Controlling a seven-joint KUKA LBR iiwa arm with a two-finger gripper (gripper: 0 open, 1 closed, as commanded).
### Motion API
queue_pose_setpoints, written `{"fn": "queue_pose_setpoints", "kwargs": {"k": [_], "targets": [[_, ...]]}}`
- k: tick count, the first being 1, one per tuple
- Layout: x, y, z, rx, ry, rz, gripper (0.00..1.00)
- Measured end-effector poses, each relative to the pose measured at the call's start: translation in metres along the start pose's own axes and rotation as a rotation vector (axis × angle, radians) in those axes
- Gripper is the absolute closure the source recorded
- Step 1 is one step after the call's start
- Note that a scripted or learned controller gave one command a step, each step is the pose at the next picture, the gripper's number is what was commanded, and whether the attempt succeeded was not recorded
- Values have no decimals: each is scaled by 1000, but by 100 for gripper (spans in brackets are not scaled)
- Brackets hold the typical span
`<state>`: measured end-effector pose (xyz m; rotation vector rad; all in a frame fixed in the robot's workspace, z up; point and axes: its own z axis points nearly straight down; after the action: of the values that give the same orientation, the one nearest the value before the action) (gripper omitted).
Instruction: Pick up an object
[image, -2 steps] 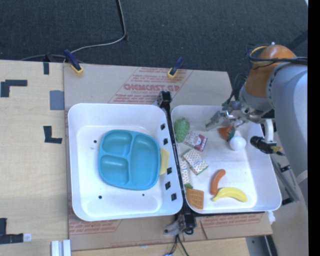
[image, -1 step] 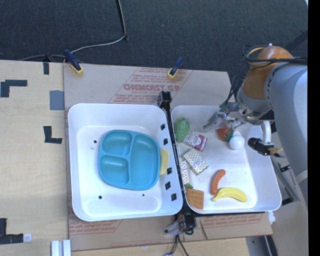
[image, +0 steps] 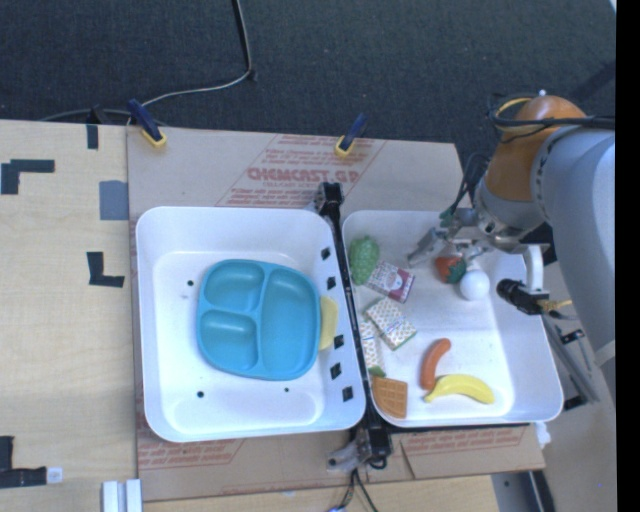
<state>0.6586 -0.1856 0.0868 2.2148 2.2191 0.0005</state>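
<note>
The gripper (image: 452, 248) hangs low over the far right corner of the right bin (image: 520, 400), its thin metal fingers splayed, though I cannot tell from here whether they are open or closed on anything. Right under its tip sits a small red and green toy, perhaps a strawberry (image: 449, 267), touching or just beneath the fingers; whether it is gripped I cannot say. Just beside that, toward the arm, lies a white ball (image: 474, 285).

Farther out from the gripper, toward the divider between the bins, there is a green leafy toy (image: 362, 253), a pink-and-white packet (image: 391, 282) next to it, and a checkered white packet (image: 393, 324) nearer the front. Toward the near wall of the right bin lie an orange carrot-like piece (image: 433, 362), a yellow banana (image: 461, 389) just in front of it, and a waffle-like orange piece (image: 390, 397). Well apart from the gripper, the left bin (image: 160, 300) holds a blue divided plate (image: 256, 319) with a yellow piece (image: 328, 322) at its edge.
</note>
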Motion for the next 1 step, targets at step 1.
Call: {"fn": "queue_pose_setpoints", "kwargs": {"k": [1], "targets": [[9,-9,0,0,-1,1,0]]}}
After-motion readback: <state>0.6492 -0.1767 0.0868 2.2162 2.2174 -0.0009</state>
